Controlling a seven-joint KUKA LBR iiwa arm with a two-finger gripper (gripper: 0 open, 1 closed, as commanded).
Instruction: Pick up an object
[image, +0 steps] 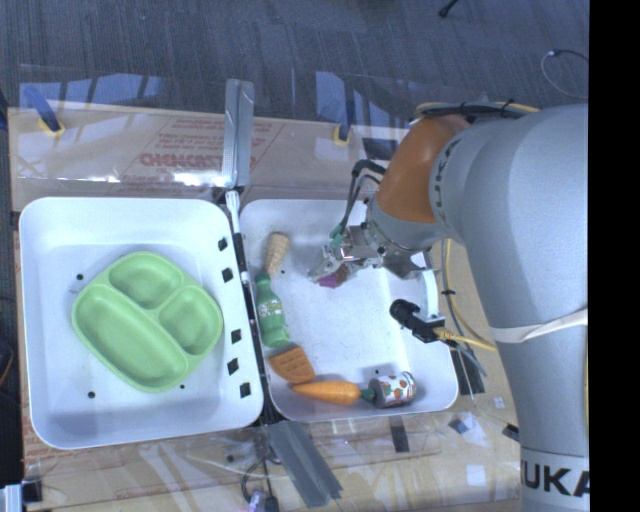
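The right bin (345, 330) holds several small objects. A beige cone-shaped piece (276, 248) lies at its upper left, a green bottle (268, 308) along the left wall, an orange wedge (290, 362) below it, then a carrot (328, 392) and a small patterned can (393, 389) along the front wall. My gripper (335, 264) hangs over the upper middle of this bin, under the orange band of the arm. A small purple thing (329, 280) shows right at its tip; whether it is gripped is unclear.
The left bin (50, 400) holds a green divided plate (148, 318). A grey divider (238, 130) rises between the bins at the back. The arm's bulk covers the right bin's right side, with black cable fittings (415, 320) near that wall.
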